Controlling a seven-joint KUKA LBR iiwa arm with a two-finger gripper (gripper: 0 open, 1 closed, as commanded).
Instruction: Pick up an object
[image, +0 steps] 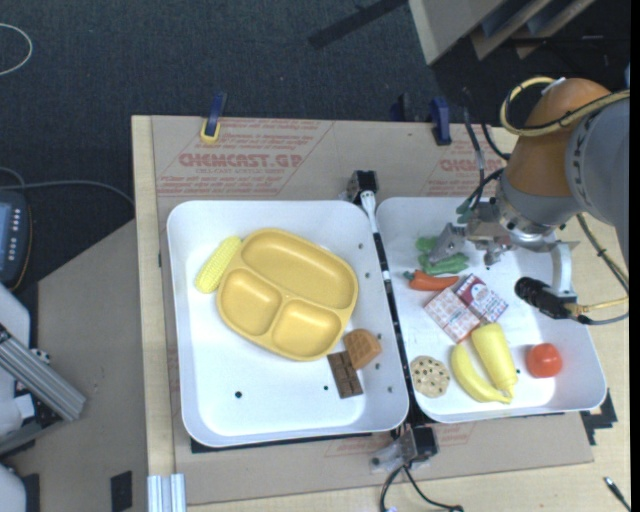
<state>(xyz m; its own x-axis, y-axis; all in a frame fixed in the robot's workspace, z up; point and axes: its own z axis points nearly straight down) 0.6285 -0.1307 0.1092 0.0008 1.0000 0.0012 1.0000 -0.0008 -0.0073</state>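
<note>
The left bin is holding a yellow divided plate, which is lying flat near the bin's middle. A toy corn cob is resting against the plate's left rim. Two brown pieces, a chocolate bar and a bread-like piece, are lying just beside the plate's lower right corner, close to the wall that divides the bins.

The right bin is holding the candidate objects for the pick. A cookie is lying at the lower left. A banana and a second yellow item are lying side by side, touching. A checked packet is lying above them. A carrot and a green vegetable are lying at the upper left. A tomato is sitting apart at the right, so it probably offers the clearest access.

The gripper is hanging over the upper part of the right bin, just beside the green vegetable. Whether its fingers are apart or together cannot be told from this slanted view. No object is showing between them, so the pick is judged as not yet done.
</note>
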